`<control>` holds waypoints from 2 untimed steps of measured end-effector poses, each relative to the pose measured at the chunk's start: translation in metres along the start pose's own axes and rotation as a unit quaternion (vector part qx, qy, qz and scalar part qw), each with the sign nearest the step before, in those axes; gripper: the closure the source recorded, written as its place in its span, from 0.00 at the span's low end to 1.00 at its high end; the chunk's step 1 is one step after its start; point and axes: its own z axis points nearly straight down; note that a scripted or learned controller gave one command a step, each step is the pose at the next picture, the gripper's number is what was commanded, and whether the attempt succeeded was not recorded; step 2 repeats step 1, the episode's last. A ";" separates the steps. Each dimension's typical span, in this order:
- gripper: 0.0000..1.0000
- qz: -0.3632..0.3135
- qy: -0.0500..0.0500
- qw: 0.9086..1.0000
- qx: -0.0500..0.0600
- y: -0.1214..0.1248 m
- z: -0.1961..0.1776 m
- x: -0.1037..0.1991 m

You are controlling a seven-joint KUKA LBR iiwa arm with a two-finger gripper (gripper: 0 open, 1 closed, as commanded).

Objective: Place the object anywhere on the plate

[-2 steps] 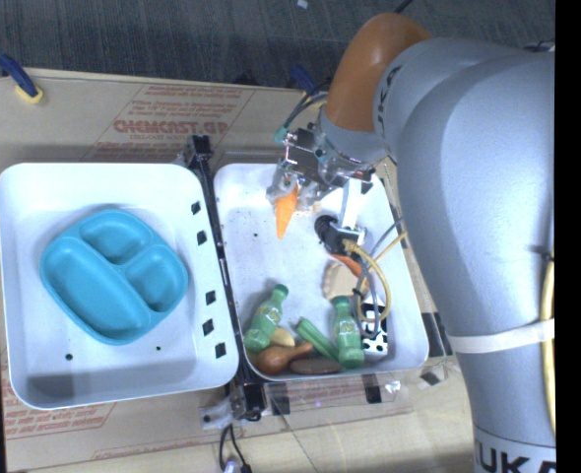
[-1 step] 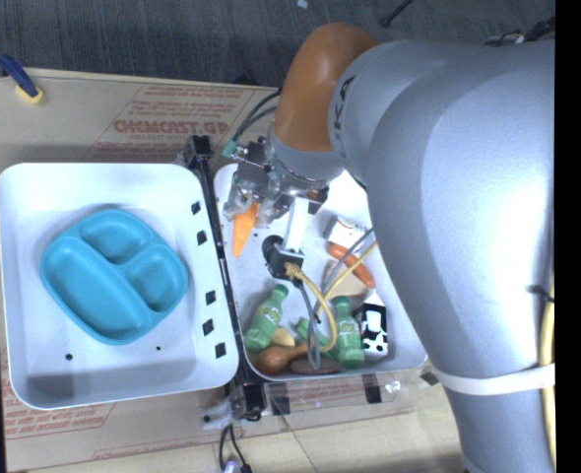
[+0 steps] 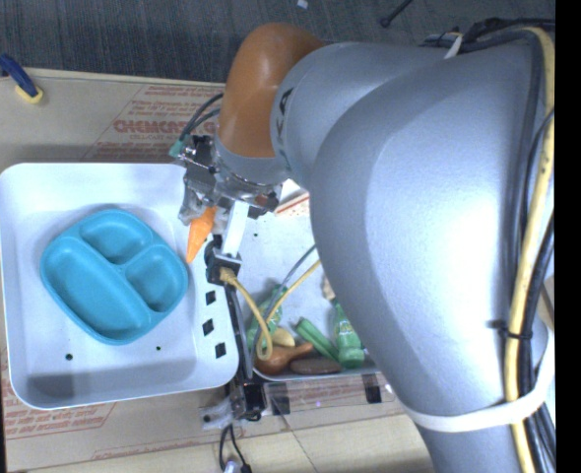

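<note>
Two white bins sit side by side on the bench. The left bin [image 3: 25,264] holds a blue plate [image 3: 113,274] with three compartments. The gripper [image 3: 212,215] hangs over the divide between the bins, with an orange object [image 3: 200,233] at its fingers; whether it is clamped on it cannot be told. Green, yellow and brown items [image 3: 305,343] lie in the right bin.

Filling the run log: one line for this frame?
gripper: orange carrot-like piece between fingers | blue three-compartment plastic plate: bare, left white bin | placement: not yet done
</note>
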 end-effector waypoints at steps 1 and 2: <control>0.00 0.001 0.000 1.000 0.000 0.001 0.000 -0.001; 0.00 0.001 0.000 1.000 0.000 0.001 0.000 -0.001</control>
